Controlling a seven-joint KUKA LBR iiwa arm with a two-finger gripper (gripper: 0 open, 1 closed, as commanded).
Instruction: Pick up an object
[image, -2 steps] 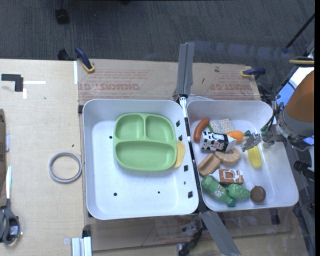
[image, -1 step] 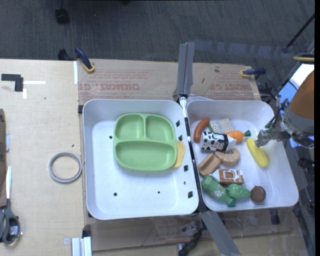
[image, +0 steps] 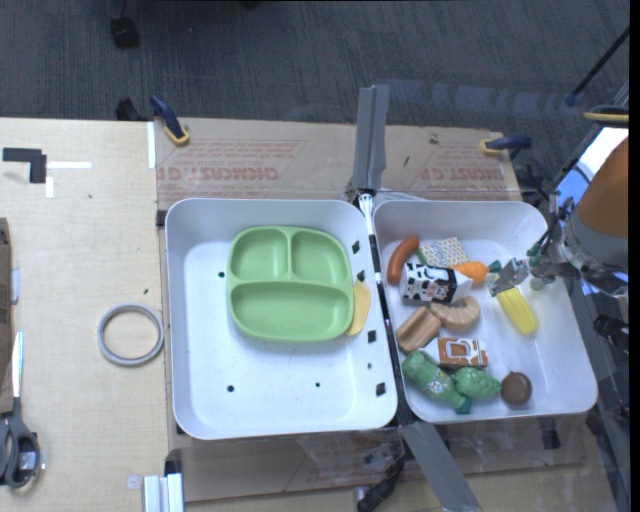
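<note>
**Gripper low at the right bin's right side, beside the corn**

The gripper (image: 518, 274) sits in the right bin (image: 560, 385), just above the yellow corn cob (image: 518, 310). Its tip is small and partly blurred, so I cannot tell how far it is open or whether it touches the corn; nothing is plainly between its fingers.

The right bin holds about ten toy foods: one red sausage (image: 401, 258), one patterned cracker (image: 443, 251), one cow-print carton (image: 429, 284), one orange piece (image: 472, 269), two bread rolls (image: 440, 320), one orange-and-white box (image: 462, 352), one green vegetable cluster (image: 450, 383), one brown ball (image: 515, 387) and the corn. They crowd the bin's left and near parts, just beside one another.

The left bin (image: 200, 400) bears one green divided plate (image: 291, 283) with a yellow piece (image: 361, 306) at its right edge.

On the bench to the left lie one tape ring (image: 130, 333) and one pair of scissors (image: 18, 445).
</note>
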